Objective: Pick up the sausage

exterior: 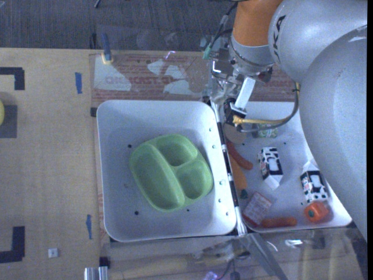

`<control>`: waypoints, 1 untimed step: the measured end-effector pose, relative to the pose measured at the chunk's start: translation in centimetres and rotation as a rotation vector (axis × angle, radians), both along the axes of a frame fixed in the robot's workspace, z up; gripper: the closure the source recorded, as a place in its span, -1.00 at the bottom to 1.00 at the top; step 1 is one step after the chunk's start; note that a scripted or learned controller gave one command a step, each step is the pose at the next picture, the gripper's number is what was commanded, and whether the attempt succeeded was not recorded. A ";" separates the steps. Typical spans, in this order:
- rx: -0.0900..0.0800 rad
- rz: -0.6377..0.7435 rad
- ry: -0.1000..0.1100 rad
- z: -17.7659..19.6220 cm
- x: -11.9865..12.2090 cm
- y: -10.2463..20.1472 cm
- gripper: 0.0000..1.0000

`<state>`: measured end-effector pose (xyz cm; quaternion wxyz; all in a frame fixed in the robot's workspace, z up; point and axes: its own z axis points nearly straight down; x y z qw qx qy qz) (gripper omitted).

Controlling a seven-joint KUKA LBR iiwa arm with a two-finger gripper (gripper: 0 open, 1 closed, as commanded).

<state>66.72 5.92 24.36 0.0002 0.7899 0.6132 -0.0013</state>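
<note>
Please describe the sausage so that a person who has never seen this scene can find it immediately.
Look in the right white bin, near its left wall beside the divider. The sausage lies there: a reddish stick lying at a slant, unlike the black-and-white cartons further right.

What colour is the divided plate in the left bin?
Light green, all over. The divided plate shows clearly in the camera view, lying in the left bin.

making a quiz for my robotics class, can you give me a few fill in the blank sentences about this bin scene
1. The green divided plate lies in the ____ bin.
2. The plate has ____ compartments.
3. The band above the arm's wrist is ____.
4. The sausage lies in the ____ bin, near the divider between the bins.

Missing words: left; three; orange; right
</note>
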 end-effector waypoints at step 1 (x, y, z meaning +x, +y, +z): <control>0.000 -0.147 0.005 -3.2 -0.1 5.1 1.00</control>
